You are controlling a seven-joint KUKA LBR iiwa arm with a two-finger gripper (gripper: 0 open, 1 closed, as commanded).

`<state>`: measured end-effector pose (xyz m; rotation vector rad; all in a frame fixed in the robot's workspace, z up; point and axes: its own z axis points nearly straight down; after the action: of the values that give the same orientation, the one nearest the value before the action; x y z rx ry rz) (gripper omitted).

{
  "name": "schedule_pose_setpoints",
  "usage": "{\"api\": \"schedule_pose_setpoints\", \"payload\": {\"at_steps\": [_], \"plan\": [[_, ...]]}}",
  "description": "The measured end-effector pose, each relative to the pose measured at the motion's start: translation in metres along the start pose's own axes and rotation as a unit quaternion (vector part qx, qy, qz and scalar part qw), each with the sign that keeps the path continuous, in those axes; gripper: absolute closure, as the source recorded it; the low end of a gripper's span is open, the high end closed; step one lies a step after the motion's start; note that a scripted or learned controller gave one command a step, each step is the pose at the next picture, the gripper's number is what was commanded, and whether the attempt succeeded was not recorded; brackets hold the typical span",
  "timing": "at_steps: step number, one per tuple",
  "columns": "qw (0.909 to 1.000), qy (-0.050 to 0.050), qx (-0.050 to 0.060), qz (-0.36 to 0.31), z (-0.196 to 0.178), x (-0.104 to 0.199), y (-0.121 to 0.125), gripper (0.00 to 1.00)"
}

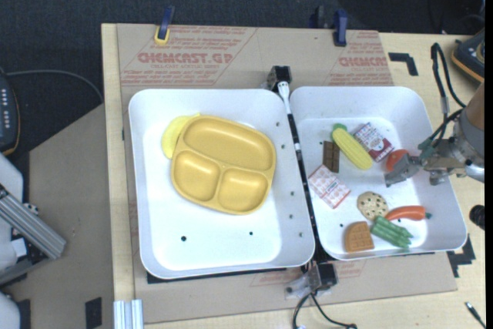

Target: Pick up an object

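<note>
End effector (pixel 414 168) poised at right bin's (pixel 412 100) right edge, fingers spread, gripping nothing; approach step; red toy (pixel 394 159) just beside fingertip, likely target; next: descend, centre, close; crowding risks miss.

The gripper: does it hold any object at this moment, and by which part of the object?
It cannot be told. The gripper is low over the right bin, beside a red object, but nothing shows between its tips.

Toy corn cob (pixel 351 148), cookie (pixel 372 205) and green beans (pixel 391 232) lie in the right bin (pixel 308 166).
</note>
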<state>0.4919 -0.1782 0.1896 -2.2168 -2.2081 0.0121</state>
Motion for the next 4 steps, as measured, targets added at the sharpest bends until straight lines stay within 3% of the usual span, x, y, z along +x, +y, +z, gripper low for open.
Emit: {"api": "schedule_pose_setpoints", "payload": {"at_steps": [1,3,4], "plan": [[1.0,-0.002,-0.007,-0.002,-0.007,0.0,0.003,0.0],[1.0,0.0,-0.005,-0.002,0.078,-0.002,0.0,0.0],[1.0,0.0,-0.007,-0.002,0.104,-0.002,0.001,0.0]]}}
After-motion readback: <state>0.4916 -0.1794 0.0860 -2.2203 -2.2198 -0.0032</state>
